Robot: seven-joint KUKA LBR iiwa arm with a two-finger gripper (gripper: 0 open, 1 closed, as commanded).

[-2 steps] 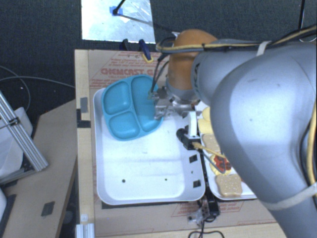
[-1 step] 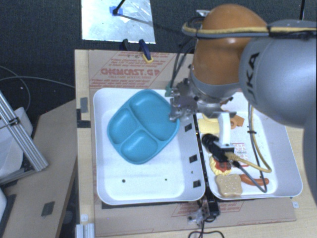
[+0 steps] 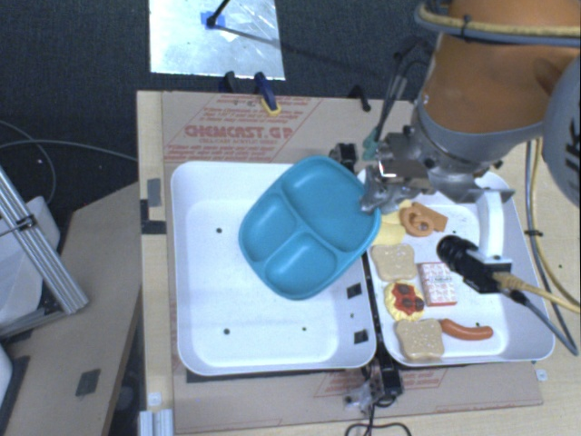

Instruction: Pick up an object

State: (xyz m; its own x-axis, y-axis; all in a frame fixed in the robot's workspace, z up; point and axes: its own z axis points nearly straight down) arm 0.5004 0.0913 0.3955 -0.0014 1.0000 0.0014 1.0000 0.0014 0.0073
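**Entry: step in hand.** My gripper (image 3: 374, 195) sits at the 3 o'clock rim of the blue three-compartment plastic plate (image 3: 304, 230). I cannot tell how far it is spread, or whether it has the rim.

**Location.** The plate lies toward 2 o'clock in the left white bin (image 3: 218, 325), with its edge reaching the divide.

**Handling, as I judge it.** I should take the rim deep and square, then lift slowly. A wide plate held by one edge will droop and may slip.

**Count.**
- Plate: one.
- Right white bin (image 3: 537, 336), toy food:
  - tan toast slices: two (image 3: 392, 262) (image 3: 419, 338)
  - red-brown sausage (image 3: 467, 331): one
  - red-and-yellow pizza piece (image 3: 405, 300): one
  - white-and-red packet (image 3: 438, 284): one
  - orange pastry (image 3: 422, 218): one
  - pale yellow slice (image 3: 388, 232): one
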